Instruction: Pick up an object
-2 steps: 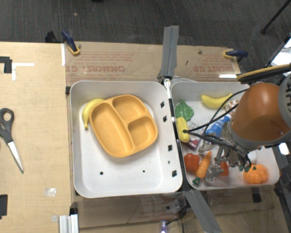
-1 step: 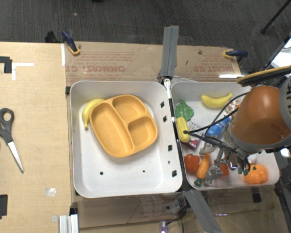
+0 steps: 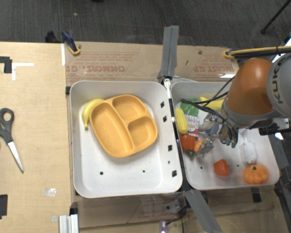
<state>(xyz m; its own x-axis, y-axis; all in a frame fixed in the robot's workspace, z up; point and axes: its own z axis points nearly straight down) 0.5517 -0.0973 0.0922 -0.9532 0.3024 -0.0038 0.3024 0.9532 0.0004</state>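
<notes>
Orange-banded arm (image 3: pixel 250 89) hangs over the right bin (image 3: pixel 266 178); its gripper (image 3: pixel 207 144) descends among crowded toy food beside a red tomato (image 3: pixel 188 142). Finger state: cannot tell. Next, close cleanly on one item.

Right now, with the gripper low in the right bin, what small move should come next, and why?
Probably a short further descent, then a close. The gripper hangs among clutter at the right bin's left side, beside a red item and the corn, with nothing visibly between its fingers. The red pepper and small pumpkin lie apart, nearer the front.
</notes>
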